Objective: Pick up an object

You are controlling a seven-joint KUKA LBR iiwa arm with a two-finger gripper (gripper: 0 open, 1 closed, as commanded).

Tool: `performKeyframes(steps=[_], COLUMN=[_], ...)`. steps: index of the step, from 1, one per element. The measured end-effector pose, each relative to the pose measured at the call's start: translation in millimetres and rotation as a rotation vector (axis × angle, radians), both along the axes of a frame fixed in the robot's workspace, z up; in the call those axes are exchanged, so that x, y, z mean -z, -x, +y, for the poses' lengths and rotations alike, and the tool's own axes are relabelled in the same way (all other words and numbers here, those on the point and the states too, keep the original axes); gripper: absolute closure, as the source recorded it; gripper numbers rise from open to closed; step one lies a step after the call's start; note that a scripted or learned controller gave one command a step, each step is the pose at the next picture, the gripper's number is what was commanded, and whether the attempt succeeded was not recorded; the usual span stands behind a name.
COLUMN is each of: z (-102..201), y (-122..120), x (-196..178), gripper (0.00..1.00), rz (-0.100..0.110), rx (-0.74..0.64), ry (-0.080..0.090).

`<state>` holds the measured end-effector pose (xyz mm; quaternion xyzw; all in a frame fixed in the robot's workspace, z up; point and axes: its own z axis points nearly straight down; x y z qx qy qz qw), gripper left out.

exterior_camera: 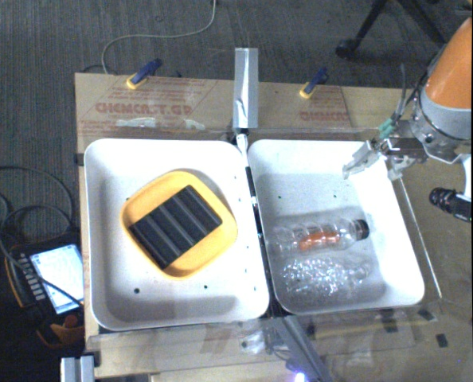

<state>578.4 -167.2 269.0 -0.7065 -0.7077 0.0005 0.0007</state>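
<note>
Nothing is picked up yet, by the look of it. The gripper (373, 159) hangs over the far right corner of the right bin (412, 281), above the bin floor and well apart from anything it could take. Its two fingers (356, 164) stand spread apart with bare white bin between them, so the claw is wide and holds nothing; the far finger is partly lost against the wrist hardware, so how wide is hard to judge. In that same bin lie two candidates: a clear bottle (322, 235) on its side near the middle, dark cap toward the right wall and something orange inside, and just in front of it a crumpled clear wrapper (320, 277), the two touching or nearly so. The left bin (101, 293) holds a yellow tray (181, 222) with a black ribbed insert, tilted a little and sitting about in the middle. What remains is the whole job: choose a thing, move over it, descend, close and lift. The bottle is the nearest to the claw, so it seems the likeliest target.
</note>
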Motion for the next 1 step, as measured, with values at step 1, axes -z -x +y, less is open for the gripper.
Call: performKeyframes(steps=[1], z=[74.8], y=[-0.8], x=[125.3], gripper=[0.0], rz=[0.001], rx=[-0.225], ry=[-0.002])
